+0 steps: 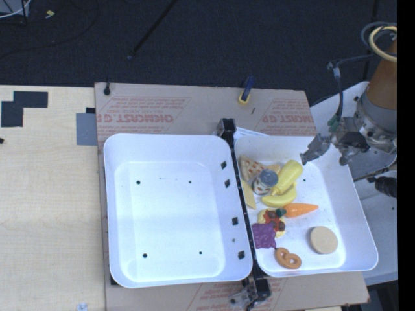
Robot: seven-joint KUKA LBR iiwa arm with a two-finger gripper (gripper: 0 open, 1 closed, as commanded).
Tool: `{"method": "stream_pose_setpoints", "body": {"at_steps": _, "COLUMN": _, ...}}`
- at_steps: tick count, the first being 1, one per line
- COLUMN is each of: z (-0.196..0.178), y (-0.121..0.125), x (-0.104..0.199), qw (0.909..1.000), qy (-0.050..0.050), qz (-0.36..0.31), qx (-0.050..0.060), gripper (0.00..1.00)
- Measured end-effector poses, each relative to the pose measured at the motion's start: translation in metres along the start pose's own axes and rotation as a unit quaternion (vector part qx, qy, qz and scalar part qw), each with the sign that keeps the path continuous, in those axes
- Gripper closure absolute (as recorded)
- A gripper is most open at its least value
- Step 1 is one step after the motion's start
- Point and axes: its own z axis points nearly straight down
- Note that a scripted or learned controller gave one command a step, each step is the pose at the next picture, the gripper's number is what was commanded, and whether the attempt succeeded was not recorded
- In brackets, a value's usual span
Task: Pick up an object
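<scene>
The right bin [353, 203] holds a heap of toy food. I see a yellow banana [289, 173], a second yellow piece [279, 199], an orange carrot [300, 209], a waffle [250, 168], a grey-and-white round piece [265, 182], a purple piece [264, 235], a pretzel [287, 258] and a round tan biscuit [323, 240]. My gripper [329, 154] hangs over the bin's far right corner, above and to the right of the banana. It is open, and nothing sits between its fingers.
The left bin [117, 193] lies beside the right one, with a black divider [238, 206] between them. Both rest on a cardboard sheet [162, 112]. A blue-and-yellow clamp [246, 91] grips the sheet's far edge. Grey cables run along the arm [382, 96].
</scene>
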Motion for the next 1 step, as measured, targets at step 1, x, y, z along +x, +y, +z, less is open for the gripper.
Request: {"method": "stream_pose_setpoints", "body": {"at_steps": 1, "z": 0.1546, "y": -0.0213, "x": 0.0505, "qw": 1.0, "qy": 0.003, "qz": -0.001, "qx": 0.008, "gripper": 0.0}}
